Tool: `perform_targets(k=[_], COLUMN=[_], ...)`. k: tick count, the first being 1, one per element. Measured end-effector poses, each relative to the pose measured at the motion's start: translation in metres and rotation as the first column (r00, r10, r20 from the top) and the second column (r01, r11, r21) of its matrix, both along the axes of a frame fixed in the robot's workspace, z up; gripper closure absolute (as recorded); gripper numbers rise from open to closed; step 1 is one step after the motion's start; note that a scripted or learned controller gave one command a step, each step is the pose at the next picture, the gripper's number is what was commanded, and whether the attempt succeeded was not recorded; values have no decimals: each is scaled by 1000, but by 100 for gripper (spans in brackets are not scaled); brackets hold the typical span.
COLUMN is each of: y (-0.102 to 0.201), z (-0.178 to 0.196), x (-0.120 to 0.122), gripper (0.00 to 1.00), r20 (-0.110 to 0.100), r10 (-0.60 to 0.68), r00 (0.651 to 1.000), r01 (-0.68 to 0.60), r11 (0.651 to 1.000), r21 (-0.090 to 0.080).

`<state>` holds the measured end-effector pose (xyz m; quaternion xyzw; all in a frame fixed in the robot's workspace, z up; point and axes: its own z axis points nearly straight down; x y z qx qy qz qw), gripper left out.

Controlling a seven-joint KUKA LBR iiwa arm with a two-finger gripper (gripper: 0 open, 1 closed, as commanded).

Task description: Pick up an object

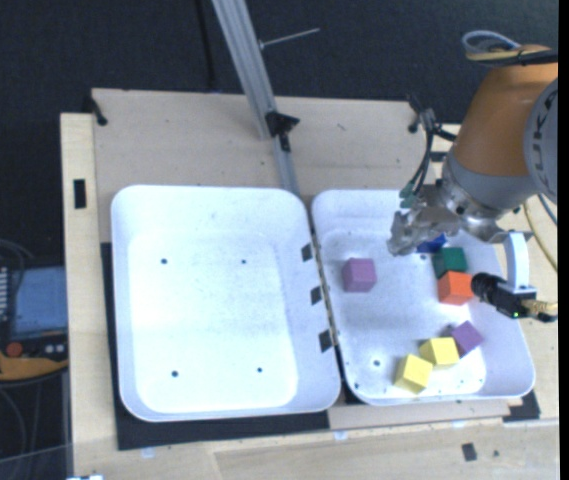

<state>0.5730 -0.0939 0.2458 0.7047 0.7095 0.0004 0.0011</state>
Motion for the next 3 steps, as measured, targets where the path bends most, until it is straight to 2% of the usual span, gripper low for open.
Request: perform_targets(k=[2, 3], y=[97, 155], z=[-21, -22], x=[32, 52], gripper=[100, 100], r20=[-1, 0], r10=[0, 1], r00=[1000, 1000], r01=[0, -1], r11=[1000, 1000], r21=[1, 2])
